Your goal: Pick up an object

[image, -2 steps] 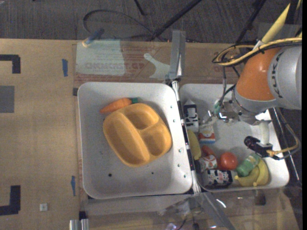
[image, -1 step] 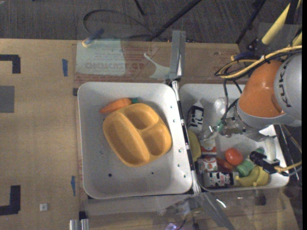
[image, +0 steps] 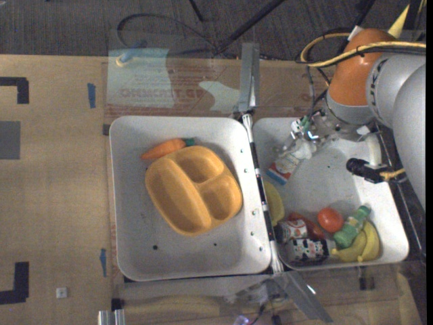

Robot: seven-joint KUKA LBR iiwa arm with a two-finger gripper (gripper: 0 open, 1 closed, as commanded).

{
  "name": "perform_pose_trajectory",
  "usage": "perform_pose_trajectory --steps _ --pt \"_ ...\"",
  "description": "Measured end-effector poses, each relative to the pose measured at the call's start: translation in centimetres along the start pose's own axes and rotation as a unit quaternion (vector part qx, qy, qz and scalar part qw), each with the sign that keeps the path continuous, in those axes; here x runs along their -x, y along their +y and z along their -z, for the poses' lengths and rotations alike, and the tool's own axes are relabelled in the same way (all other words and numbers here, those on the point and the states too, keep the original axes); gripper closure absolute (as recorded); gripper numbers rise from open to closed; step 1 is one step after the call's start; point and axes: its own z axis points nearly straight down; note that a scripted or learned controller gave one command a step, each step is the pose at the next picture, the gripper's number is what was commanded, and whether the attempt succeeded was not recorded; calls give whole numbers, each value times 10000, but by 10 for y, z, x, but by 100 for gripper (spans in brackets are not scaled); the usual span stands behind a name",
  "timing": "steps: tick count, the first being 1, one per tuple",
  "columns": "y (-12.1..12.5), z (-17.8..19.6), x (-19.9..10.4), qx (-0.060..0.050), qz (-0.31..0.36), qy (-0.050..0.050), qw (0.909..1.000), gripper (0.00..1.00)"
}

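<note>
Across the brown cardboard-covered surface [image: 54, 202] you have two shallow white plastic bins side by side, the left bin [image: 128, 249] and the right bin [image: 396, 249]. Your grey arm with its orange band [image: 379, 73] comes in from the right edge, partly cut off there, and bends down over the far corner of the right bin. Its tool [image: 304, 133] hangs above that bin's far left part, just over a small white carton with a red and blue end [image: 287, 162] that lies tilted against the bin's left wall. You cannot tell how far the tool is open or whether it grips anything; the tips are blurred.

A large yellow three-compartment plastic plate [image: 193, 189] fills the middle of the left bin, with an orange toy carrot [image: 162, 149] touching its far edge.

Along the right bin's near side lie yellow bananas [image: 364, 248], a green bottle [image: 352, 230], a red tomato [image: 329, 219] and a small black-and-white carton [image: 308, 250], crowded and hard to separate.
</note>
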Motion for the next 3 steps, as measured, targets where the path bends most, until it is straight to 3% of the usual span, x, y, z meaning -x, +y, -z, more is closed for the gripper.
perform_pose_trajectory --steps 1,2,3 --pt "1 0 -8 5 -478 -28 9989 0" --pt "1 11 -8 -8 -478 -27 9989 100" --pt "-27 135 -62 56 -799 -23 9968 100"
